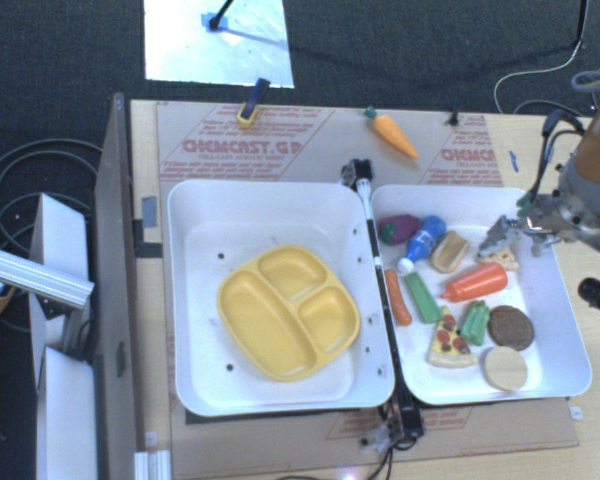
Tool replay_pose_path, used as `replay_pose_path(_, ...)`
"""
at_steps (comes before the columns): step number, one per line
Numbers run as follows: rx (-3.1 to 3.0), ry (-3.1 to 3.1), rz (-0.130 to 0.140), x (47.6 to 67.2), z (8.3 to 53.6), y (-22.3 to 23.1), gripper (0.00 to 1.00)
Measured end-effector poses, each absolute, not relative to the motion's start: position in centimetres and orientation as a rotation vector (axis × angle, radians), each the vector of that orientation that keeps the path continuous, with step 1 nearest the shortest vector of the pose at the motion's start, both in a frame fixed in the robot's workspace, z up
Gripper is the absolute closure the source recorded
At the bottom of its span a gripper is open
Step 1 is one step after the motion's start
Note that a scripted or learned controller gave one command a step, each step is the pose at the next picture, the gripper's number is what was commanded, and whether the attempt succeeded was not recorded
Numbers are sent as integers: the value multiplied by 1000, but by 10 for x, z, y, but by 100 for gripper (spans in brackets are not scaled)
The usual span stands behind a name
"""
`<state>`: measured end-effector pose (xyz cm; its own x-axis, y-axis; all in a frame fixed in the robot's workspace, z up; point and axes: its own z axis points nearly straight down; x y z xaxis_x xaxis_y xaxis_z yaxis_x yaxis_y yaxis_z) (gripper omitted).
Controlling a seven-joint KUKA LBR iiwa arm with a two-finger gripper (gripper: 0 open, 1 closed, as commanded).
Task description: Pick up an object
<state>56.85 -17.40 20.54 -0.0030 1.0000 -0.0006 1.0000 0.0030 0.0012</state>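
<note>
My gripper (513,238) hangs over the back right part of the right bin (570,343), open, with nothing between its fingers. Just below it lie a small cream piece (506,260) and an orange-red bottle (475,281). A tan bread piece (449,251), a blue bottle (424,238) and a purple eggplant (399,228) lie to its left. Nearer the front are a green stick (421,297), an orange sausage (397,298), a pizza slice (446,340), a green pepper (473,322), a brown patty (510,327) and a white disc (505,368).
The left bin (195,268) holds a yellow divided plate (287,310). A toy carrot (393,133) and a small yellow and blue piece (251,106) lie on the board behind the bins. Cables run along the far right.
</note>
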Motion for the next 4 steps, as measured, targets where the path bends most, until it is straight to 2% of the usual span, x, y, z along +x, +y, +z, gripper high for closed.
replay_pose_path(1,2204,2213,22,562,104,-108,0)
replay_pose_path(2,2202,2208,22,563,114,-110,100)
replay_pose_path(3,2217,2211,5,557,202,-166,100)
replay_pose_path(4,2218,2221,1,556,196,-161,0)
